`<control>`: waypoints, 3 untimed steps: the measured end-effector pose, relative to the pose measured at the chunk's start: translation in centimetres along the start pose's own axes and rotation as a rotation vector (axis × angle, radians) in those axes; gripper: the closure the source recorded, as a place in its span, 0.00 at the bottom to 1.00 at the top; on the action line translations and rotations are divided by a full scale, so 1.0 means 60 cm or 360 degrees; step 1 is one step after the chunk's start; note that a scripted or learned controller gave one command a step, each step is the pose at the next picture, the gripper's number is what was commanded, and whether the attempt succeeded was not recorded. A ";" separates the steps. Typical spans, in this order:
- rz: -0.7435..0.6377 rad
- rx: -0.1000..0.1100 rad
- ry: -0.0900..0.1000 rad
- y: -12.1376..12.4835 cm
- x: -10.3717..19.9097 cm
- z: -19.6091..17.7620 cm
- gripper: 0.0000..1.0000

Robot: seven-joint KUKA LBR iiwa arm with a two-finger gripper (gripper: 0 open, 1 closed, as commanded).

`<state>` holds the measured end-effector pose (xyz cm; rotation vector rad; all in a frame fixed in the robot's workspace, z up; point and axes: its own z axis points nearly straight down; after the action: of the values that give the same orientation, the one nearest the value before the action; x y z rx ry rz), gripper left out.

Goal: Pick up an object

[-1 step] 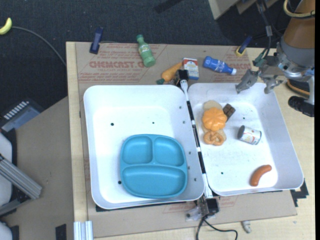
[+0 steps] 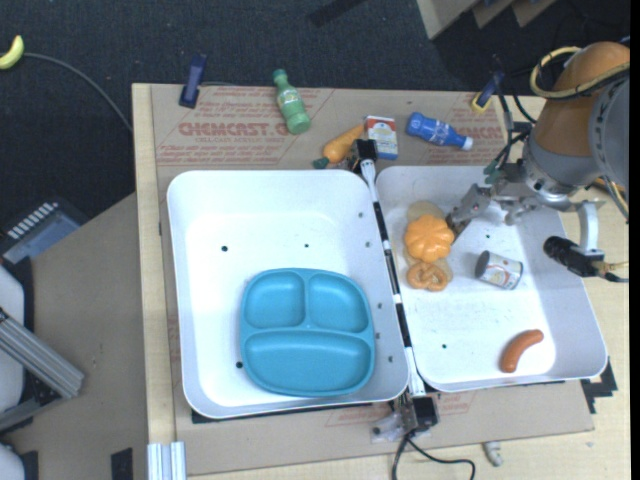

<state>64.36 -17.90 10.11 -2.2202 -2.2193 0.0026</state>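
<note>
My pincer (image 2: 478, 208) hangs over the far part of the right white bin (image 2: 560, 353); I cannot tell its state. Just beside it, nearer the bin's left wall, lies the orange pumpkin-shaped toy (image 2: 429, 237), with the brown pretzel-shaped toy (image 2: 429, 276) touching its near side. The small grey can (image 2: 498, 270) lies near the bin's centre. The orange-red sausage toy (image 2: 521, 349) rests toward the near right corner. The left white bin (image 2: 200, 268) holds a blue divided plastic plate (image 2: 306, 330).
</note>
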 end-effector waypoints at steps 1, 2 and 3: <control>0.0000 -0.0002 0.0000 -0.075 -0.010 0.028 0.00; 0.0000 -0.0002 0.0001 -0.114 0.002 0.028 0.00; 0.0000 -0.0006 -0.0001 -0.113 0.001 0.011 1.00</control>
<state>57.58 -17.81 9.47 -2.2224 -2.2211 -0.0009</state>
